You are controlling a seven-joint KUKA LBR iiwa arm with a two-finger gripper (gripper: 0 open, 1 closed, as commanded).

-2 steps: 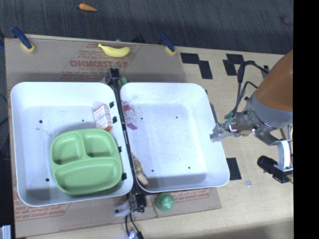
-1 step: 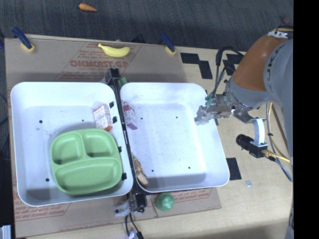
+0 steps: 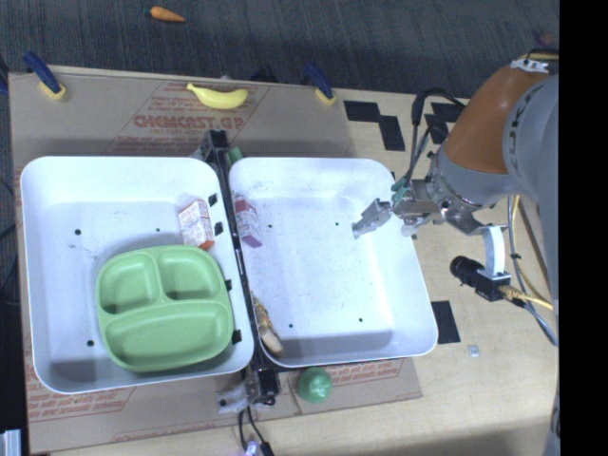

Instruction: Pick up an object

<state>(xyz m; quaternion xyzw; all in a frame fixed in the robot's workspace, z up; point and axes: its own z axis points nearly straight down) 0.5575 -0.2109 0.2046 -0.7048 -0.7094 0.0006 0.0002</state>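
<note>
My gripper hangs over the right side of the right bin, reaching in from the arm with the orange band. No object lies under it on the white floor. A small red and white carton leans at the right bin's left wall. A brownish object lies in that bin's lower left corner. In the left bin sit a green divided plate and a second red and white carton just above it.
A yellow banana lies on the cardboard behind the bins. A green ball rests in front of the right bin. An orange carrot lies on the dark floor. Blue clamps hold the cardboard's back edge.
</note>
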